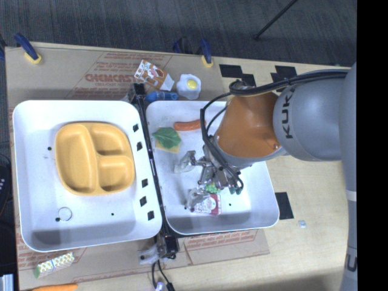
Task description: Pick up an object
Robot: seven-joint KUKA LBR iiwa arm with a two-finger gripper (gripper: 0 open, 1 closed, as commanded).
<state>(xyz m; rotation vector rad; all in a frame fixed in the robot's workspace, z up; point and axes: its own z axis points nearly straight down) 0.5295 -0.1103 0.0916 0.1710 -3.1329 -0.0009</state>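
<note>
Camera view, from above at a slant. Two white bins side by side on the bench: left bin [30, 162], right bin [260, 199]. In the left bin, a yellow divided tray [94, 156], near the middle, and a small clear ring [65, 213] near the front corner. In the right bin, a green item [167, 138] near the dividing wall, an orange sausage-shaped item [187, 125] just beyond it toward the far rim, and a small red-and-white packet [209, 205] near the front wall. Grey arm with orange band [248, 129] reaching in from the right, over the right bin. Gripper [203, 180] low over the bin floor, just above the packet; open or closed, cannot tell; nothing visibly held. Beyond the bins on the bench, a patterned packet [148, 73], a blue item [161, 96] and a yellow-and-white item [190, 85].
</note>
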